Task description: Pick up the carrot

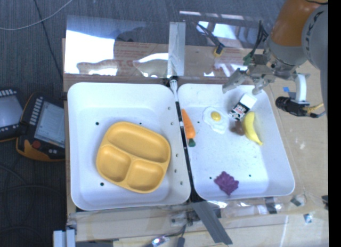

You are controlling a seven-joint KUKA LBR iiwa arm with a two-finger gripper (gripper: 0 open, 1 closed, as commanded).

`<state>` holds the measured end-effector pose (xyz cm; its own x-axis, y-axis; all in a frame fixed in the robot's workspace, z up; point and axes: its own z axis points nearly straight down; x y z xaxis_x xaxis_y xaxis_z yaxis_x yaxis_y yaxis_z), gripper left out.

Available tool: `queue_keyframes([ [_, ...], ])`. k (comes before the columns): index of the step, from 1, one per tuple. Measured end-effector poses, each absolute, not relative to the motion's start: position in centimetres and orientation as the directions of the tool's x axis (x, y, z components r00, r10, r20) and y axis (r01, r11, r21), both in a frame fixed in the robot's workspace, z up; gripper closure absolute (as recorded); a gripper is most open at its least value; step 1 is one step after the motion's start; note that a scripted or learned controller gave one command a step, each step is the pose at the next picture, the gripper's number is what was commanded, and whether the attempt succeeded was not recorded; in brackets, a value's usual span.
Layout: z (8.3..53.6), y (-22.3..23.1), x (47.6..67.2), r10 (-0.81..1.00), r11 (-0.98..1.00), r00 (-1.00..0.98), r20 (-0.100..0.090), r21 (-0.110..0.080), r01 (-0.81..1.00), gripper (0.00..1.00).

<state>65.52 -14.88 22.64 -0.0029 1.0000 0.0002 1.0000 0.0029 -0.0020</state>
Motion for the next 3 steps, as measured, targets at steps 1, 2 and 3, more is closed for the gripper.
queue_keyframes([
  [1,15.9,-12.5,66.2,0.998,0.063,-0.063,0.0,-0.001,0.998,0.0],
  [2,9.1,-10.9,63.4,0.967,0.255,-0.255,-0.009,0.012,0.967,0.0],
  [3,8.9,-10.0,66.2,0.958,0.285,-0.285,-0.005,0.01,0.958,0.0],
])
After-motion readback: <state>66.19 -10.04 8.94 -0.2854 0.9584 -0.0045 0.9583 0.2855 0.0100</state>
